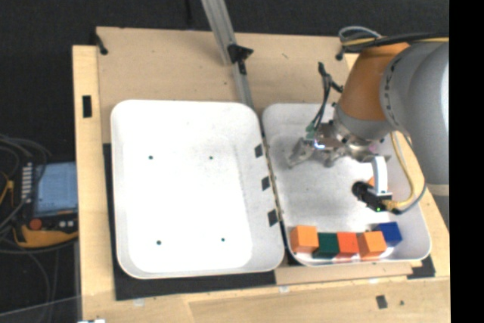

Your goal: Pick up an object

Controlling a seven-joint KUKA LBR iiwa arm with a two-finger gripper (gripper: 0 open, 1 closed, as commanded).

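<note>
Gripper (302, 155) on the grey arm hangs over the bare upper part of the shallow white right bin (283, 121); I cannot tell its state from this angle. Candidate blocks, orange (305, 237), green (327, 243), orange (348, 242), orange (371, 242) and blue (390, 232), form a row along the bin's near wall. That row lies well apart from the tool, toward the bench's front edge, long axis running left-right.

Grey metal pole (215, 0) slants over bench (174, 64); blue box w/ cables (54, 189) on left.

blocks (346, 243) line the right bin's (302, 197) near edge; the hand (311, 150) seems over its far part, left bin (189, 185) alongside
</note>
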